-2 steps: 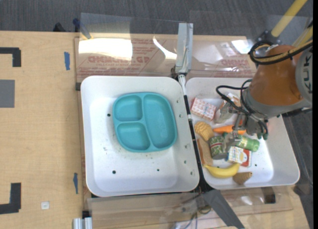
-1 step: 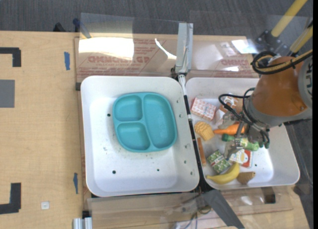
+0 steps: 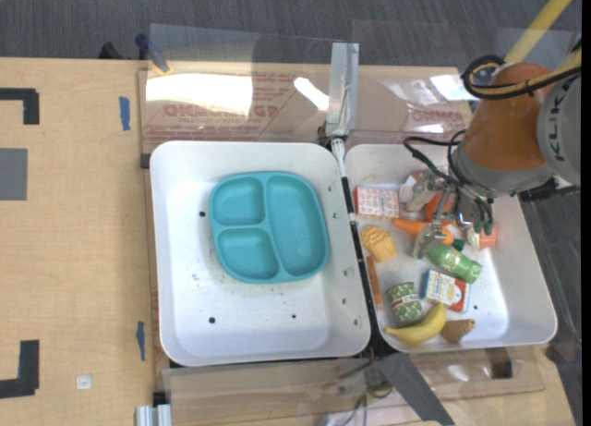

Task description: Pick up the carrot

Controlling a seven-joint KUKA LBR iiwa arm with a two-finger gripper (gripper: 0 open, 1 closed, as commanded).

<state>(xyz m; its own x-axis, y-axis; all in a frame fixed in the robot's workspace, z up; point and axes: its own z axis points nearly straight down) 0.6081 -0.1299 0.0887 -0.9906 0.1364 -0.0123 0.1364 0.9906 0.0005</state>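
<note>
Carrot lay in the right bin, just under the tool, whose opening I could not tell. It looked light, stiff and smooth; a grip across its middle seemed best. A green bottle, carton and banana crowded close.

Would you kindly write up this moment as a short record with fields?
left bin: holds a teal divided plate
right bin: carrot, banana, green bottle, small cartons and other toy food
pincer: low over the right bin, beside the carrot
carrot state: lying in the bin; a grasp cannot be confirmed
</note>
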